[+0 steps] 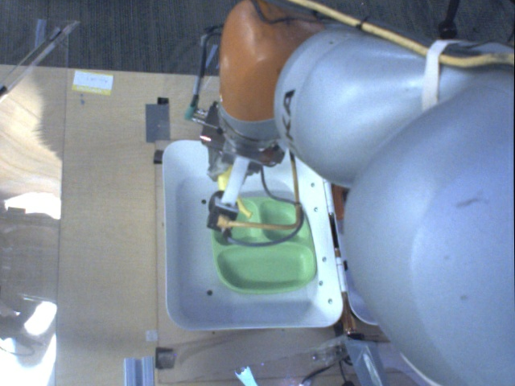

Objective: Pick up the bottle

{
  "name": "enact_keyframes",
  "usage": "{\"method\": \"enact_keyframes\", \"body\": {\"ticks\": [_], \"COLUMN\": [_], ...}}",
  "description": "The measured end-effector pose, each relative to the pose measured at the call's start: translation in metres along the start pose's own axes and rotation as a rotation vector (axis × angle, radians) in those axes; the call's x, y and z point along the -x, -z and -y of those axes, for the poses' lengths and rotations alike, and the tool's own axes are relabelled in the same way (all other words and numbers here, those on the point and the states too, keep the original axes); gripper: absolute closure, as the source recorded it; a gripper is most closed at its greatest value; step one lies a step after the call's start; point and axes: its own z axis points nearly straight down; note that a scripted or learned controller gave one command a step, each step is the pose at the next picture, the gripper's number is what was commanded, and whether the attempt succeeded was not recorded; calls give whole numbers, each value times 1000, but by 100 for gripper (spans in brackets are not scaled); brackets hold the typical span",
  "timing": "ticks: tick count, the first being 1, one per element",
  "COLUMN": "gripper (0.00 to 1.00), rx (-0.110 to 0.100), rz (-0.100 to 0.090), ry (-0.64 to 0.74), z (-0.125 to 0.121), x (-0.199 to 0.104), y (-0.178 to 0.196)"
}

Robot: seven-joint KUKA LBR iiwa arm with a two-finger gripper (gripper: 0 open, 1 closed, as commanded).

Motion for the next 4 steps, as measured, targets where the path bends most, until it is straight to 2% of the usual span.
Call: {"method": "enact_keyframes", "body": {"ticks": [1, 2, 3, 4], "gripper": [0, 0, 0, 0], "rx": [0, 7, -2, 5], "rz": [0, -3, 3, -3], "ry": [0, 7, 297, 281], "z": [0, -58, -110, -24], "x": [0, -26, 54, 60], "y": [0, 114, -83, -164]}}
